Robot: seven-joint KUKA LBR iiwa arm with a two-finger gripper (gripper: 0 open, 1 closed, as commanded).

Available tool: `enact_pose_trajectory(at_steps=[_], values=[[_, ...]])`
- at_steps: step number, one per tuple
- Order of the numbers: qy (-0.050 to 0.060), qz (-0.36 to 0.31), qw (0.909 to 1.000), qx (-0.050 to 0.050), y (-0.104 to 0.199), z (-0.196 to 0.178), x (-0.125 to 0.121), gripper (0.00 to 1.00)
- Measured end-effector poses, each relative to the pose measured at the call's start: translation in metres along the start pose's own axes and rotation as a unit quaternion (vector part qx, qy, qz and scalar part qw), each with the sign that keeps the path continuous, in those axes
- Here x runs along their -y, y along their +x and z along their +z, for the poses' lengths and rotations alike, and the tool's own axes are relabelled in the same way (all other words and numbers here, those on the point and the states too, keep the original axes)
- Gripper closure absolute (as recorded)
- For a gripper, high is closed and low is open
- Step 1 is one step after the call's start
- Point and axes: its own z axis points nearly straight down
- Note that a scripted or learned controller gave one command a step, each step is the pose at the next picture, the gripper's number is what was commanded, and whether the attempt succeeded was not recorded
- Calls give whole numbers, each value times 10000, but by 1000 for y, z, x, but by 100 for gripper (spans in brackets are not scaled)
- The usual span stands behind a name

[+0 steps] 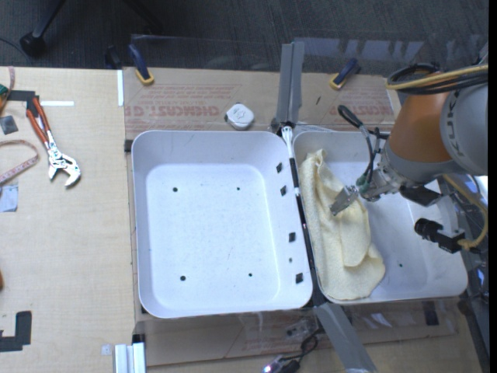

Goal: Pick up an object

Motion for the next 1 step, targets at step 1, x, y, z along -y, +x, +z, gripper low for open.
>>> enact_pose_trajectory(at_steps=[1], values=[[2, -15, 10000, -2, -16, 9, 31, 0]])
